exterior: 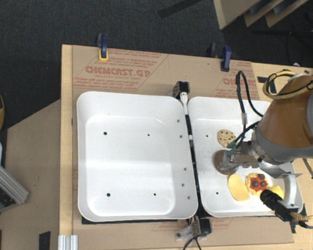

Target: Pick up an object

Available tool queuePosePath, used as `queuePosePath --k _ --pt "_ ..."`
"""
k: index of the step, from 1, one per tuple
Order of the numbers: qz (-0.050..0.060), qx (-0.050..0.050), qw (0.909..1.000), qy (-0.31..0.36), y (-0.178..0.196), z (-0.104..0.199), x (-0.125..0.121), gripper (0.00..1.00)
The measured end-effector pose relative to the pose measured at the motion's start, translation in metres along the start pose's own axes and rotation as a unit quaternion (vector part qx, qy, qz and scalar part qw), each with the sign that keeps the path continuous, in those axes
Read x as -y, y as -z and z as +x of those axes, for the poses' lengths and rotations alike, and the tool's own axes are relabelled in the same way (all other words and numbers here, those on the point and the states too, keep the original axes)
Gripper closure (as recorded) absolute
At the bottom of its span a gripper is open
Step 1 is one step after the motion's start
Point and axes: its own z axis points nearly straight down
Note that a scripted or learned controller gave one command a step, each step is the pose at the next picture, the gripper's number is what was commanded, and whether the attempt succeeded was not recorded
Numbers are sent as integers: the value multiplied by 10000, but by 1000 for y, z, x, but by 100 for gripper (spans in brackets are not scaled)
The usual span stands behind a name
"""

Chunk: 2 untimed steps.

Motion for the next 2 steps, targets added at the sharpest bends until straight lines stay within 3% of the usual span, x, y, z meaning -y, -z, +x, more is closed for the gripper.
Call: queuePosePath --k 1,2 --pt "4 22 10000 -53 9 -7 1 100" --pt "-77 28 10000 -44 160 -5 -1 100"
